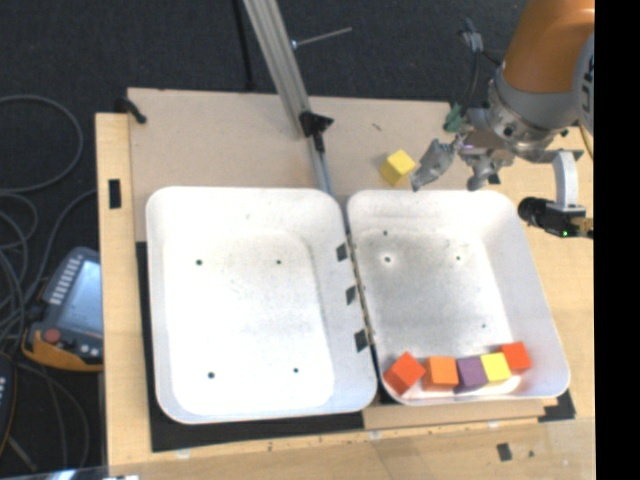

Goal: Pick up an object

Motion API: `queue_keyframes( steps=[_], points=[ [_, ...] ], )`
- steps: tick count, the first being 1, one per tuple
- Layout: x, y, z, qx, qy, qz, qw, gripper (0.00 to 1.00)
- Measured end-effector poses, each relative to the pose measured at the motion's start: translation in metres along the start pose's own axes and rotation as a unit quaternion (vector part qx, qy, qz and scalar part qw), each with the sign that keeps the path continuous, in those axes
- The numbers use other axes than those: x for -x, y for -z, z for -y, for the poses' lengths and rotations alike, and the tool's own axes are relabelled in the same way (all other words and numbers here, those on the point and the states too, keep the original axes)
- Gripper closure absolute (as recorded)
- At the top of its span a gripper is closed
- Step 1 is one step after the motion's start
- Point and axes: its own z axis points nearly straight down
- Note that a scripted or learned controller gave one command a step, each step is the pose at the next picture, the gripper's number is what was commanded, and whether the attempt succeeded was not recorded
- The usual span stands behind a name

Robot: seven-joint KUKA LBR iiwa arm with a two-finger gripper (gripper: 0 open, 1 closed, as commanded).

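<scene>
**Six blocks on the bench, none in the gripper**

Five blocks sit in a row along the near edge of the right bin (530,268): red-orange block (405,372) at the left end, then orange block (442,371), purple block (470,372), yellow block (495,368) and red block (516,357) at the right end. They touch or nearly touch each other, packed vs. the bin's near wall.

A sixth, the yellow cube (398,167), lies outside both bins on the bench (220,138), just beyond the right bin's far rim.

Gripper (458,168) hangs over the far edge of the right bin, near the yellow cube, a bit to its right, apart from it. Fingers are spread w/ a clear gap, nothing btw them. Arm (545,58) w/ orange band comes in from upper right.

Left bin (170,298) sits beside the right one, rims meeting at centre. A metal rail (280,53) slants across the bench's far side. A handheld pendant (72,308) lies on the floor at left among cables.
</scene>
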Motion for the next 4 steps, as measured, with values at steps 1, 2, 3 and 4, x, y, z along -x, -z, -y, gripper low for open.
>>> queue_keyframes(
  steps=[1,2,3,4],
  points=[
    [0.023,0.095,-0.013,0.002,-0.003,0.002,1.0000,0.00],
    [0.007,0.083,0.044,-0.004,-0.005,0.001,1.0000,0.00],
    [0.002,0.149,0.080,0.001,-0.003,0.002,1.0000,0.00],
    [-0.003,0.167,0.145,0.000,-0.002,0.001,1.0000,0.00]
  ],
)
